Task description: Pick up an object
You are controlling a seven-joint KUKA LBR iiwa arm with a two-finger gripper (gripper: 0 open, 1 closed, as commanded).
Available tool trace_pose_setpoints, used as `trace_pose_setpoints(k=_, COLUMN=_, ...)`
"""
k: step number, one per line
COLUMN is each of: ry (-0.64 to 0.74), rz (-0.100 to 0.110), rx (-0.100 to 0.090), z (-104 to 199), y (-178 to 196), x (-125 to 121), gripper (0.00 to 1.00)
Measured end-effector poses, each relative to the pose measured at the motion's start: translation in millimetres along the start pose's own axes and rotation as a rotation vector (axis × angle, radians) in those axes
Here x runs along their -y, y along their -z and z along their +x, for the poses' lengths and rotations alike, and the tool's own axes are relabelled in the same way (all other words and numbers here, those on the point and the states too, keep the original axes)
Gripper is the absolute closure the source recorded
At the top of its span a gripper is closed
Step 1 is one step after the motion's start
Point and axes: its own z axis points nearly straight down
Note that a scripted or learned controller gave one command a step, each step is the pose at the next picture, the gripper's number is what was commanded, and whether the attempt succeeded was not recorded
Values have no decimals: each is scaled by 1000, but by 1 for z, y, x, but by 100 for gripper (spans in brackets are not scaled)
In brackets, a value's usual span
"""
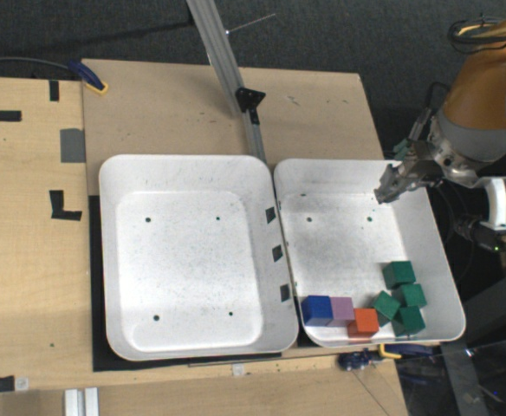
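Several small blocks lie along the near edge of the right bin (322, 180): a blue block (317, 308), a purple block (342, 308), an orange block (365, 321) and green blocks (403, 295) clustered at the near right corner. My gripper (388, 189) hangs over the far right part of that bin, well away from the blocks, pointing down and to the left. Nothing shows between its fingers. The grey wrist with the orange band (483, 85) reaches in from the right.
The left bin (114, 180) sits beside the right one, with black clips on the shared rim. A slanted metal rail (223, 46) crosses the bench behind the bins. Black tape marks and a blue-yellow tool (88, 74) lie at the far left.
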Motion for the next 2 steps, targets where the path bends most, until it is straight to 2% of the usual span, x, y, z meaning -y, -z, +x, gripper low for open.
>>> trace_pose_setpoints(k=1, ry=0, rz=1, rx=0, z=52, y=-15, x=-15, gripper=100)
trace_pose_setpoints(k=2, ry=0, rz=-1, rx=-1, z=100, y=-8, x=-26, gripper=100)
